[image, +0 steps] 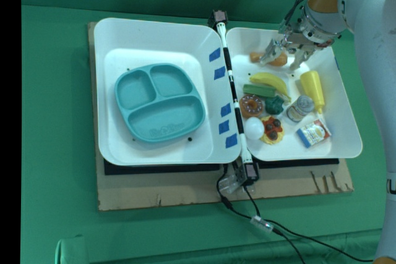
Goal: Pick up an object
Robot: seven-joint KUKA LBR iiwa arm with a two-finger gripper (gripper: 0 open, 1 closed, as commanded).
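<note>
Jaws stand spread wide, the two fingers splayed either side of an orange piece at the far end of the right bin; nothing is clamped between them, and whether either finger touches the piece cannot be told. In my judgement this is a descent over a chosen target, the wide stance being kept so as to straddle it before closing.

Nearest the camera, cables trail from the strip between the bins across the green table. Next come a small snack packet, a white egg and a round fruit tart along the near side of the right bin. Behind these lie a doughnut, a tin can, a dark green vegetable, a yellow bottle and a banana. These items are crowded together; the target sits apart at the far end, which probably explains its selection.

Left bin carries a teal divided plate.

Target appearance: small, orange, rounded, partly masked by the fingers; its exact kind cannot be determined.
</note>
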